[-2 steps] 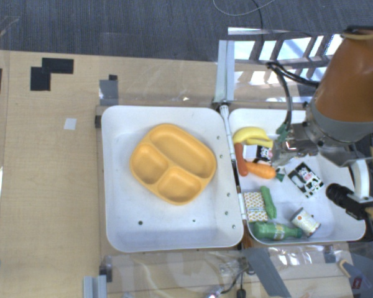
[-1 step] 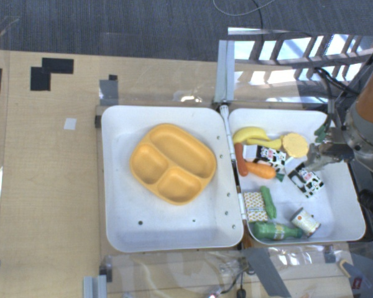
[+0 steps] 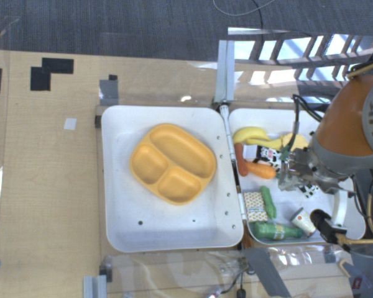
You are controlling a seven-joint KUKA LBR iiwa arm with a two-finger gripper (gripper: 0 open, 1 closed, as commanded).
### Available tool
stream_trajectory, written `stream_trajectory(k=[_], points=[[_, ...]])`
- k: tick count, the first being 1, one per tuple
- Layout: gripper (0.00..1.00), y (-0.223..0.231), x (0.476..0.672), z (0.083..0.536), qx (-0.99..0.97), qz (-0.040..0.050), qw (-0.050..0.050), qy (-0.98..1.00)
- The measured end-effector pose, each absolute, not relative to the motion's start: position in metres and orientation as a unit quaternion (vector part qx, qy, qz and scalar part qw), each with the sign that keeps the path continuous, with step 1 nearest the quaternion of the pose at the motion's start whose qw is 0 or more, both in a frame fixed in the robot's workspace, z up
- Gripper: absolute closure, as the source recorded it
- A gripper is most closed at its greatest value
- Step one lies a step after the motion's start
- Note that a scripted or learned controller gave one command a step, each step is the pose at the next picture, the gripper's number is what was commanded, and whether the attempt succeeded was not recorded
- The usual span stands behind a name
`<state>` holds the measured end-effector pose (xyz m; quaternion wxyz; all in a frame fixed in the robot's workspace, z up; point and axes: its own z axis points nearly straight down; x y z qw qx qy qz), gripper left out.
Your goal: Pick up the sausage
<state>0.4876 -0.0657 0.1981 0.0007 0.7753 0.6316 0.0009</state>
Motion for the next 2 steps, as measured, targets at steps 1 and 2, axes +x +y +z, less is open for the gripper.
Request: stream_trajectory(k=[1, 2], points=[[1.0, -0.116, 0.501, 0.259, 0.823, 0.0014, 0.002, 0.568], [1.0, -0.125, 0.489, 0.291, 0.8, 0.0019, 0.003, 0.6]])
